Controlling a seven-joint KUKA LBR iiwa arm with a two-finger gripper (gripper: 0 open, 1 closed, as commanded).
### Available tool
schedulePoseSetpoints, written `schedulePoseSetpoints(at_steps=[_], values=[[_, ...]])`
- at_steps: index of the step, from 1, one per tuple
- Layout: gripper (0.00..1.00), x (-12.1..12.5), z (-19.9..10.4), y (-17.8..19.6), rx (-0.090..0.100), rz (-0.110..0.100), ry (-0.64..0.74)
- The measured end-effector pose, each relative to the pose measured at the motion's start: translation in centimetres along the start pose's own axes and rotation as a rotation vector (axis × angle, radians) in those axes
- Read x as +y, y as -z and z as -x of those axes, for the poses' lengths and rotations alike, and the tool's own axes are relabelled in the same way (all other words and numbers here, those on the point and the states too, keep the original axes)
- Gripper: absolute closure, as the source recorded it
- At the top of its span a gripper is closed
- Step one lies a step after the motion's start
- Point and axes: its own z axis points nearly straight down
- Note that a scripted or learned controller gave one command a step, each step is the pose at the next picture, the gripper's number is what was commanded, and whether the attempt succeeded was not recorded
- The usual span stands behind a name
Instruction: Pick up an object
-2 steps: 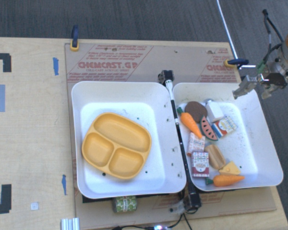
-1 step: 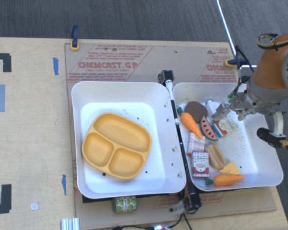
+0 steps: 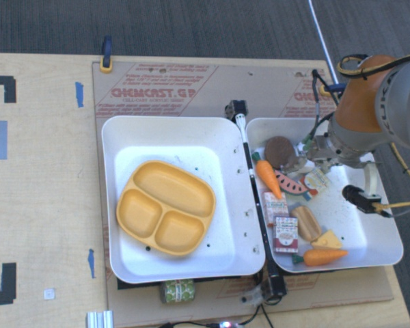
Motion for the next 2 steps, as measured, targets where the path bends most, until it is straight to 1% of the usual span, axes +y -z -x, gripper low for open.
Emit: schedulePoseSetpoints(at_steps=[1, 2], values=[[0.00, -2.5, -3.6, 0.0, 0.001, 0.001, 0.000], [1.00, -2.4, -3.5, 1.2, -0.002, 0.007, -0.001]])
